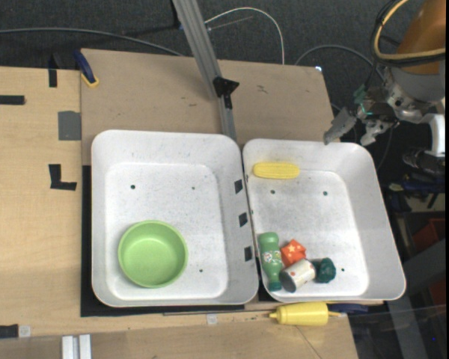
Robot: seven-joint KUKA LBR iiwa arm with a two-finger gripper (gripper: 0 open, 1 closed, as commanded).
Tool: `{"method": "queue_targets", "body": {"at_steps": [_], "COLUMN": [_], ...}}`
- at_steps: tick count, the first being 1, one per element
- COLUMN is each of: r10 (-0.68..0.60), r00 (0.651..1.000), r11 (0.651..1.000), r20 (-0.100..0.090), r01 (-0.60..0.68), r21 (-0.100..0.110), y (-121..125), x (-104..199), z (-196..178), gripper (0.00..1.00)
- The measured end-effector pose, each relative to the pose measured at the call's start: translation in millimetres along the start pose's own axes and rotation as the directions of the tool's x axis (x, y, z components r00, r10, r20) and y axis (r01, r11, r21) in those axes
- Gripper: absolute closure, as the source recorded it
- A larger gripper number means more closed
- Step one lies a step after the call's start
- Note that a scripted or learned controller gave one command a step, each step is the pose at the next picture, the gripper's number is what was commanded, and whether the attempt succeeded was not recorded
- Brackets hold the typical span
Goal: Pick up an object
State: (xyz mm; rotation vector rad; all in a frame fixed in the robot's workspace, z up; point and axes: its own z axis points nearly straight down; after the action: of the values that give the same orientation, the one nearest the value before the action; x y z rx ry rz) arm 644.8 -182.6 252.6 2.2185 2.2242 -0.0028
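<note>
Right, the pickable stuff sits mostly in the right bin [374, 200]: a cluster at its near-left corner w/ a green bottle-like piece [269, 260] lying along the left wall, an orange block [292, 251] just beside it, a white-and-grey cylinder [298, 274] touching both, and a dark teal lump [326, 270] against the cylinder's right end. At the far-left edge of the same bin lies a yellow corn-like piece [276, 171], well apart from the cluster. The left bin [165, 144] holds one item, a green bowl [153, 253], upright in its near-left area. Outside the bins, a yellow bottle-shaped thing [302, 314] lies on the bench just in front of the right bin's near rim. The gripper [353, 126] hangs past the right bin's far-right corner, above the bench, nothing between its fingers; spread or pressed together, can't tell at this res. The orange band [423, 25] shows above it.
</note>
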Motion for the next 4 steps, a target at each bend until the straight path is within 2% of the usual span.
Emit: {"method": "queue_targets", "body": {"at_steps": [1, 3, 4], "r10": [0.0, 0.001, -0.001], "r00": [1.0, 1.0, 1.0], "r11": [1.0, 1.0, 1.0], "r20": [0.0, -0.001, -0.005], "r01": [0.0, -0.001, 0.001], "r21": [0.0, 0.006, -0.003], "y": [0.0, 0.1, 3.9], "x": [-0.1, 11.6, 11.8], "z": [-0.1, 119.6, 154.9], "gripper": [0.0, 0.0, 0.0]}}
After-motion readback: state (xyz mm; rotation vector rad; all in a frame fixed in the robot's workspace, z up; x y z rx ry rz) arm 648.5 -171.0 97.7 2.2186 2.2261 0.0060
